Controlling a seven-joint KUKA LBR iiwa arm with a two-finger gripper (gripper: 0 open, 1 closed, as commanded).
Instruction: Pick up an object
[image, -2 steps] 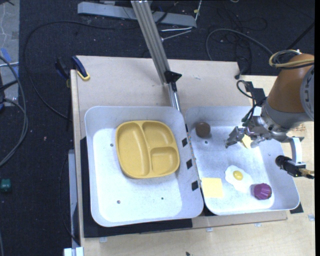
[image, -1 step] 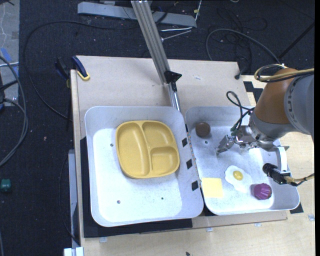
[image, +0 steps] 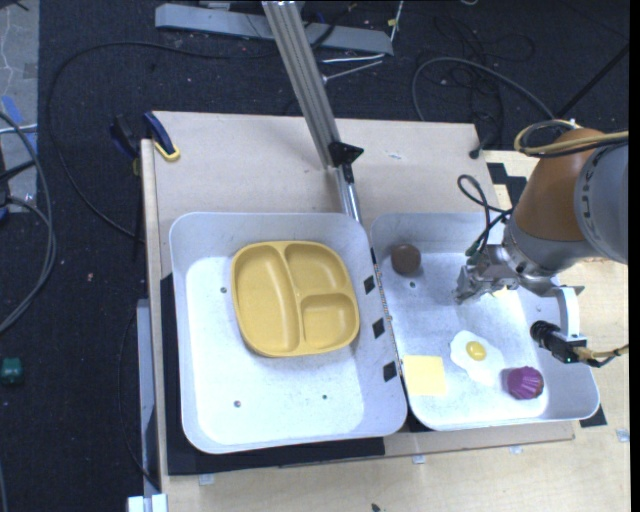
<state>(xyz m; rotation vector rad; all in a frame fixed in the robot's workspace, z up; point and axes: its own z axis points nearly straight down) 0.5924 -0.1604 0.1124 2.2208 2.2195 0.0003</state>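
My claw (image: 478, 283) hung over the right white bin (image: 560, 405) on the pale wooden tabletop (image: 250, 165); its opening I couldn't tell. Black cables (image: 80, 120) littered the dark floor (image: 60, 420).

Arm (image: 575, 205) enters from right, grey with orange band, wrist bent down over right bin (image: 585, 400), toward its far right side. Gripper (image: 478, 285) points down-left, low above the bin floor, nothing visible between fingers.

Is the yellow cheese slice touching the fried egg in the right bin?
Apart. The camera view shows a strip of white bin floor between the cheese slice and the fried egg.
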